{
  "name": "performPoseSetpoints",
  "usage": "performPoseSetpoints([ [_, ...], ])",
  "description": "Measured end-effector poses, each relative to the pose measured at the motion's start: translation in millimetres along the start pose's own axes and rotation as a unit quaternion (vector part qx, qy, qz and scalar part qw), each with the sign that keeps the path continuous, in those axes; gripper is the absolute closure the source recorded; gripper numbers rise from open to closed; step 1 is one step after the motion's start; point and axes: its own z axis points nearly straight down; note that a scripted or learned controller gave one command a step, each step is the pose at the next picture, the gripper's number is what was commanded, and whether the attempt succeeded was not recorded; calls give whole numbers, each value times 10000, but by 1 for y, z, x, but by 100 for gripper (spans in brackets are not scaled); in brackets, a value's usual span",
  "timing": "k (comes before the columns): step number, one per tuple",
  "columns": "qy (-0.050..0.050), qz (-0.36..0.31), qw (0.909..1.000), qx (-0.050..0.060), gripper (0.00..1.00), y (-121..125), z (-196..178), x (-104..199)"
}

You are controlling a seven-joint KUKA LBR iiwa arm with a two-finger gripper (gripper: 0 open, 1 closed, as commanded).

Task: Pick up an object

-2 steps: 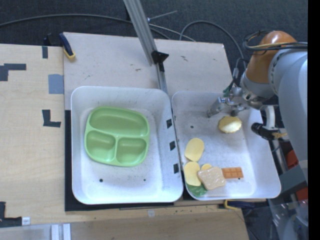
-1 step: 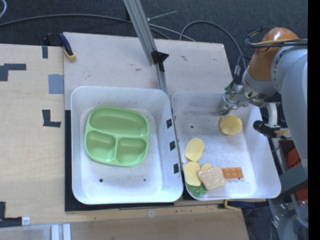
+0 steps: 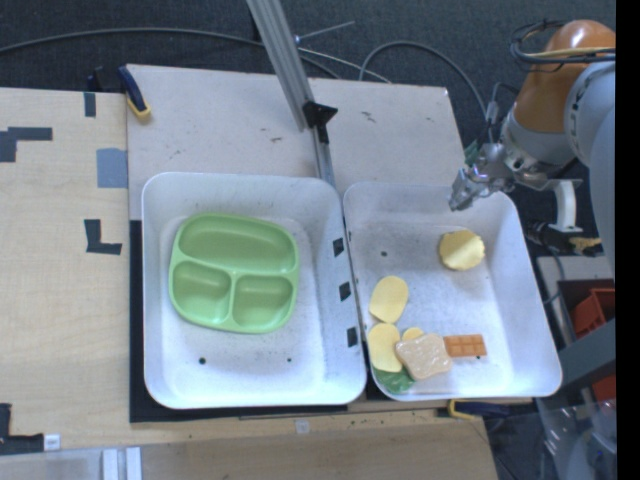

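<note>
My gripper (image 3: 463,196) hangs over the far right corner of the right bin (image 3: 500,288), pointing down and to the left. A round yellow piece (image 3: 461,250) lies just below it, apart from it. Nearer the front of that bin lie two yellow oval pieces (image 3: 389,298) (image 3: 383,346), a tan toast slice (image 3: 424,356), an orange waffle bar (image 3: 464,346) and a green piece (image 3: 395,380) half hidden under the toast. Nothing shows between the fingers.
The left bin (image 3: 160,298) holds a green divided plate (image 3: 236,272). A metal pole (image 3: 285,48) slants across the bench behind the bins. Cables run over the dark floor at the back. The bench edge lies at the front.
</note>
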Motion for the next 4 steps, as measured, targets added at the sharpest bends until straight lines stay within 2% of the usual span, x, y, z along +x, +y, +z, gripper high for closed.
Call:
performPoseSetpoints([
  [1, 2, -2, 10000, 5, 100, 5, -45, 4],
  [2, 8, 3, 10000, 24, 100, 6, -61, 5],
  [3, 15, -14, 10000, 31, 100, -12, -71, 53],
  [4, 18, -19, 10000, 41, 100, -29, -66, 104],
])
